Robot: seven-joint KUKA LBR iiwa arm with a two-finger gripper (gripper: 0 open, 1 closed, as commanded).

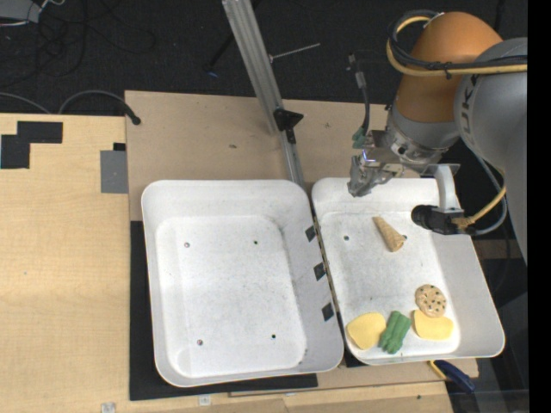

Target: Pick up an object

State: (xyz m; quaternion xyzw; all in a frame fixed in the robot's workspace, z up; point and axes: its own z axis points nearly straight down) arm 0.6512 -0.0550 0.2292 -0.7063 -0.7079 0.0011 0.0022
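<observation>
Where the two white bins meet at the middle of the bench, the left bin (228, 282) offers a wide bare floor, while the right bin (344, 256) has its things gathered toward the near edge and its far half mostly open. The gripper (366, 181) hangs over the right bin's far rim, close to the slanted metal rail (258, 67) — how far it is open cannot be told, and nothing is seen held in it. A tan cone (389, 233) lies near it, just toward the camera, apart from the gripper. Well apart, along the near rim, sit a round cookie (430, 299), a yellow piece (432, 326), a green piece (395, 331) and another yellow piece (366, 329) — the last three just beside one another.
</observation>
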